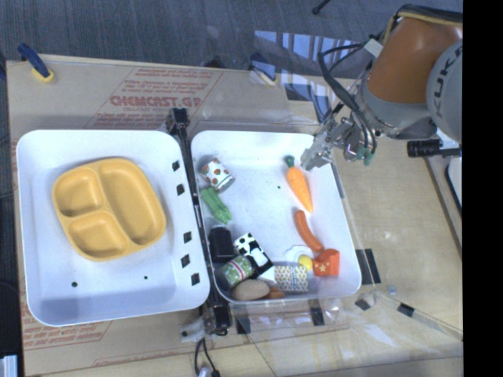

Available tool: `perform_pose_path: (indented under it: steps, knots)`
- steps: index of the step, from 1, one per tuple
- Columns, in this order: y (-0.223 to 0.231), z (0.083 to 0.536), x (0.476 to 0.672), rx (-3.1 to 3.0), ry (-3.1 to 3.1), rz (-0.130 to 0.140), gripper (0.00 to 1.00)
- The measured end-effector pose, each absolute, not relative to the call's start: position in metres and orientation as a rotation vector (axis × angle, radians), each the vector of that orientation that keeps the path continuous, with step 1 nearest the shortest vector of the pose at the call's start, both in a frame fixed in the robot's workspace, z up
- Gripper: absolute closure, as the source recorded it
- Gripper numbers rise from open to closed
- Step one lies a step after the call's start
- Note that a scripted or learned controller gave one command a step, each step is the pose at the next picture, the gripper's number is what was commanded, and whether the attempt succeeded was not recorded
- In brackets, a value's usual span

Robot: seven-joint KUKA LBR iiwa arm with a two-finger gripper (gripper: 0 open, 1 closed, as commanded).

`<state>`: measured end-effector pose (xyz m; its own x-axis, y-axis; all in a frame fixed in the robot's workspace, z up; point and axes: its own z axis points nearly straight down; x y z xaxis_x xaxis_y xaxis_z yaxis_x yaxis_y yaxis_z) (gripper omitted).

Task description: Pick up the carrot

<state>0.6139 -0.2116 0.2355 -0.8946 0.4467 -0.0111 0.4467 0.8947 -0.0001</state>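
Note:
The carrot [299, 188], orange with a small green top, lies flat in the right bin [259, 144], near its right wall, with the tip pointing toward the front. My gripper [317, 155] hovers just to the right of the carrot's green end, above the bin's right rim. Nothing is seen in its grasp.
In front of the carrot lie an orange sausage [308, 232] and a red block [326, 263]. A small can [216, 173], a green piece [214, 205], a cow-patterned toy [251, 250] and several other items crowd the bin's left and front. A yellow divided plate [108, 207] sits in the left bin.

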Motion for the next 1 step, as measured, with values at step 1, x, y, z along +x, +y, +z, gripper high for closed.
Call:
perform_pose_path:
  steps: [1]
  knots:
    - [-0.1902,0.1910,0.5891,1.241,2.890,-0.002,1.00]
